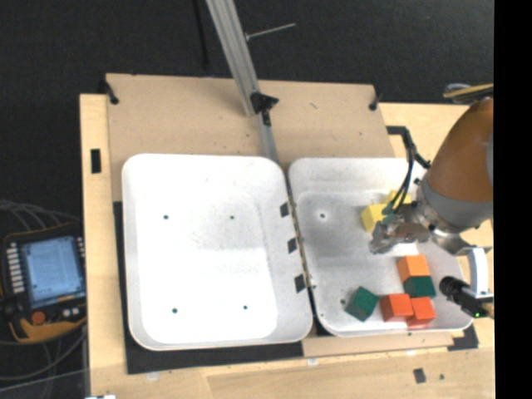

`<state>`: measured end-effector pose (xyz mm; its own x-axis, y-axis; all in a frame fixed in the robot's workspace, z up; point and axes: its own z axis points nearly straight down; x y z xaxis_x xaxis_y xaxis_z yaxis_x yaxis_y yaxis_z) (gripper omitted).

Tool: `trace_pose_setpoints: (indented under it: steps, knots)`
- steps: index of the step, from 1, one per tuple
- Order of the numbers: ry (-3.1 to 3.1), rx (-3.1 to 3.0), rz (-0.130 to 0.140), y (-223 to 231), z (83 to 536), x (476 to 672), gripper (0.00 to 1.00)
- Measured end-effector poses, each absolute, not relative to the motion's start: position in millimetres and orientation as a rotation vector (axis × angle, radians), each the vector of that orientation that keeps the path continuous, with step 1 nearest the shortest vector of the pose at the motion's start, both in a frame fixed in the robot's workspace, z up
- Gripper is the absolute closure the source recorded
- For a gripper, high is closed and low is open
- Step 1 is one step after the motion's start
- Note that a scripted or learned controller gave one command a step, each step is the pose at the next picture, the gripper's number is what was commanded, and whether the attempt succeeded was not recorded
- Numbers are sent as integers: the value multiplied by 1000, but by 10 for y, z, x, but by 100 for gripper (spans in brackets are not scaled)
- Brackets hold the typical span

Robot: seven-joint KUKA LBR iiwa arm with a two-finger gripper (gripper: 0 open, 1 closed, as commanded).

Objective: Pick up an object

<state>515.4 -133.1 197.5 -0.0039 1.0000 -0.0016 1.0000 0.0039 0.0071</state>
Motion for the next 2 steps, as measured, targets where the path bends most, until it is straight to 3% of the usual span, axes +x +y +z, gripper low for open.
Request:
trace_pose_setpoints:
  steps: [1,2]
  knots:
    - [2220,2211,7,-1427,2580,5160,100]
    - [2229,2213,4,-931,2625,5125,100]
